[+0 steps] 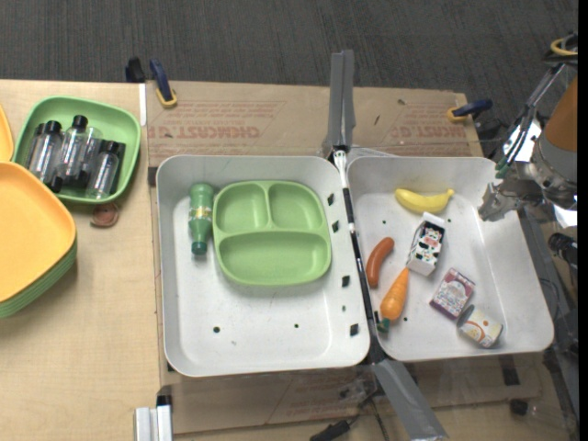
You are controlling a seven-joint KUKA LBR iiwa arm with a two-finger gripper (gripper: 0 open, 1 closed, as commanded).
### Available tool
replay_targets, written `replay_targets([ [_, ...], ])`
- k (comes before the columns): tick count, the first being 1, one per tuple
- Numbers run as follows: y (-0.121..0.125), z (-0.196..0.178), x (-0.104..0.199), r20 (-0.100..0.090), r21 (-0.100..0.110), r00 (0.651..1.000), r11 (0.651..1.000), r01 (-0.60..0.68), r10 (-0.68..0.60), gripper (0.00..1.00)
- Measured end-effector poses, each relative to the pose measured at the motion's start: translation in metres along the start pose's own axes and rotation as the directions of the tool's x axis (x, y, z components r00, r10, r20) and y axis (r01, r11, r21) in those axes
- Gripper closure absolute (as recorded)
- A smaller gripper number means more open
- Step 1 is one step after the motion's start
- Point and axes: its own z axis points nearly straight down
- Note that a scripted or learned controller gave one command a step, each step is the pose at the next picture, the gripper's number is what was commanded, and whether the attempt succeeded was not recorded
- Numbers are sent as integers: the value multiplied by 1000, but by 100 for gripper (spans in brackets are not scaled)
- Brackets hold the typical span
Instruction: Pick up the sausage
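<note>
The desk [92, 338] carries two white bins. The left bin [262, 338] holds a green divided plate [272, 231] and a green bottle [200, 217]; the right bin [514, 320] holds a banana [424, 198], the sausage [378, 259] near its left wall, a carrot [396, 292] just beside it, and small cartons. The gripper [494, 202] is seen at the right rim, well apart from the sausage; whether it is open cannot be told, and nothing is seen held. The carrot could be caught instead, being so close.

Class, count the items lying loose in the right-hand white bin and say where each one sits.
6: banana at the far side, sausage and carrot near the left wall, cow-print carton mid-bin, pink packet and small can at the near right.
</note>
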Motion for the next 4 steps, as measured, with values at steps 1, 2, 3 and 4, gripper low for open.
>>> replay_targets([
  [1,62,-11,10,0,0,999,999,32,-32,100],
  [2,20,62,19,-1,1,1000,1000,31,-31,100],
  [3,55,35,15,0,-2,1000,1000,22,-22,100],
  [4,14,62,21,-1,1,999,999,44,-44,100],
])
